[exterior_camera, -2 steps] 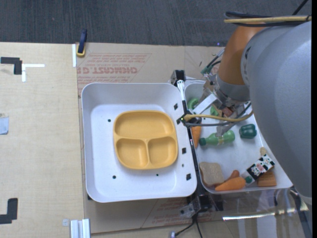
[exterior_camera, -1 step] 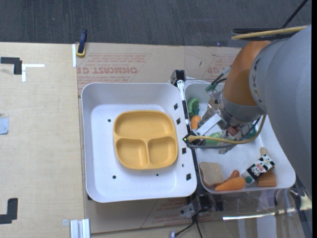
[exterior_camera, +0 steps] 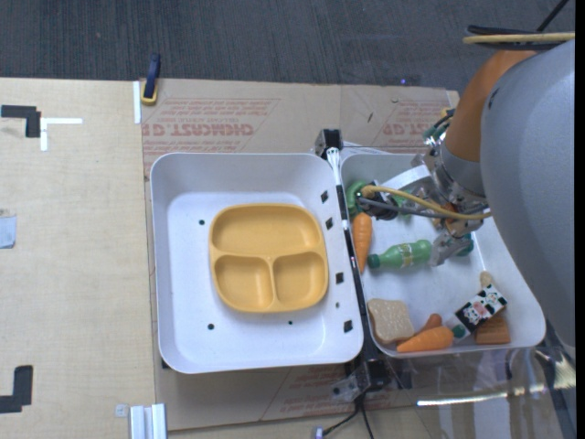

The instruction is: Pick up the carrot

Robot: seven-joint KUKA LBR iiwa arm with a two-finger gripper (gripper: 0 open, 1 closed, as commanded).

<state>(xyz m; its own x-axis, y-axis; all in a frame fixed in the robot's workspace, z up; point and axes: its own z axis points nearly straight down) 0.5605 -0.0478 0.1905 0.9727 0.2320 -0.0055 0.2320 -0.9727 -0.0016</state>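
Two carrots lie in the right bin [exterior_camera: 517, 293]. One carrot [exterior_camera: 362, 239] rests lengthwise against the bin's left wall, its tip toward the front and dark green leaves at its far end. The other carrot [exterior_camera: 426, 339] lies across the front of the bin, beside a slice of bread [exterior_camera: 390, 318]. My gripper [exterior_camera: 452, 243] hangs over the middle right of this bin, just to the right of a green bottle [exterior_camera: 403, 255]. It is about a hand's width from the left carrot, with nothing seen in its grasp. The arm's grey body covers the bin's right side.
The left bin [exterior_camera: 174, 273] holds a yellow divided plate [exterior_camera: 270, 256]. A small black-and-white cow-patterned item [exterior_camera: 481, 309] and an orange-brown block [exterior_camera: 494, 332] lie at the right bin's front right. A yellow cable [exterior_camera: 411, 199] runs from the wrist across the bin's far part.
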